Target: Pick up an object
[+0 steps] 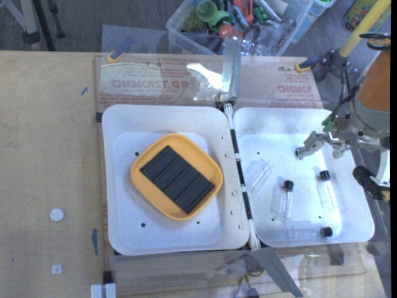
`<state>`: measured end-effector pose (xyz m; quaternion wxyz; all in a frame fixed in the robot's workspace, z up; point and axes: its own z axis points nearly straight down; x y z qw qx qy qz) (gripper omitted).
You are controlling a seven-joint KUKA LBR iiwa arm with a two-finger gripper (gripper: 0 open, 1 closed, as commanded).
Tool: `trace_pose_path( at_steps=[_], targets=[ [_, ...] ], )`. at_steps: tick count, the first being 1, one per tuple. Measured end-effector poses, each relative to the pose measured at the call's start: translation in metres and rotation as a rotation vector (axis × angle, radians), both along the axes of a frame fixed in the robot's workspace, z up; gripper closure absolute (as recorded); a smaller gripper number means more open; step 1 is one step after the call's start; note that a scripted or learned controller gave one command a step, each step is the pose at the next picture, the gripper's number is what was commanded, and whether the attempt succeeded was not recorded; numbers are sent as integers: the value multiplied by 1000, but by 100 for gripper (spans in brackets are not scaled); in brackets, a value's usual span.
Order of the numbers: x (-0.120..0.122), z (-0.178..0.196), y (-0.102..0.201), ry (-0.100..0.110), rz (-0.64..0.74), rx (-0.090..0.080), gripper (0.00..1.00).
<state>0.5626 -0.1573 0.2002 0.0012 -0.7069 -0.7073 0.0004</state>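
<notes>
Right bin (366,228) on your table holds clear vials (285,198); gripper (325,143) hovers above, finger state unclear—descend next.

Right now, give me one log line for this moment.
arm: over right bin | gripper: above the bin floor, nothing between fingers | clear vials: lying in right bin | yellow tray: left bin

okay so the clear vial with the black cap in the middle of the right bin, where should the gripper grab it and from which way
Grip the clear vial across its body, just below the black cap, coming straight down. It seems to lie flat, lengthwise toward the bin's front, so the jaws should probably straddle its narrow width, left to right.
</notes>
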Motion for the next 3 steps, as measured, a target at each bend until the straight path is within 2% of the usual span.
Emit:
trace_pose_path(
  at_steps=[1,2,3],
  targets=[
    [-73,-5,53,-1,183,1,0],
    [-72,5,52,-5,181,-2,100],
    [-72,5,52,-5,181,-2,0]
  ],
)
